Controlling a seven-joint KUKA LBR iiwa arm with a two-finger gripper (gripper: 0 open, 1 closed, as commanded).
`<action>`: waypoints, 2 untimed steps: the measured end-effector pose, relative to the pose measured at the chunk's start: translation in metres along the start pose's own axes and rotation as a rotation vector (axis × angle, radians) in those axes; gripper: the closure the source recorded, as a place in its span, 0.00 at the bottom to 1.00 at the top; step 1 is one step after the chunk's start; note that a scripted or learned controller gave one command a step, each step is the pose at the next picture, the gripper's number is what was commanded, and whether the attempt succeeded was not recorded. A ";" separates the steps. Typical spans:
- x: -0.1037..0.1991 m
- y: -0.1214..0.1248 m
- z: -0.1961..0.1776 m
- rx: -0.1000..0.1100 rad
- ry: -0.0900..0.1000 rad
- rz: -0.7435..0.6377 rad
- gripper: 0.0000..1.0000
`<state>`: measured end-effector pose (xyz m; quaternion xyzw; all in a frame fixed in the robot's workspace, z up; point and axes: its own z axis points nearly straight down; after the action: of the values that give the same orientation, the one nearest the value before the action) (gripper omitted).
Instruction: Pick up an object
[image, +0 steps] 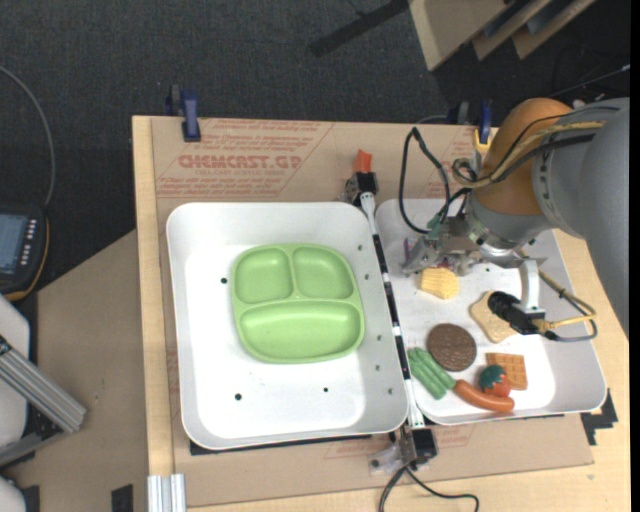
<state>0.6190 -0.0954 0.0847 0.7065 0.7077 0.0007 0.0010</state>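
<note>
My gripper (440, 262) hangs low over the back of the right bin (575, 385), open, with nothing between its fingers. A yellow cheese wedge (438, 284) lies just in front of the fingertips. Further forward in the same bin lie a brown round cookie (452, 346), a slice of toast (486, 318), green beans (430, 372), an orange cracker (509, 368), a small red and green piece (490, 378) and an orange-red sausage (485, 399).
The left bin (200, 300) holds a green divided plate (297, 302). A dividing rim (388, 300) runs between the two bins. The grey arm with its orange band (525, 150) comes in over the back right corner.
</note>
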 end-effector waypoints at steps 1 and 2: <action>-0.001 0.001 -0.011 -0.003 -0.001 0.001 1.00; -0.106 -0.009 -0.099 -0.006 -0.007 0.010 1.00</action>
<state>0.6098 -0.2012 0.1837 0.7098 0.7044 0.0004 0.0058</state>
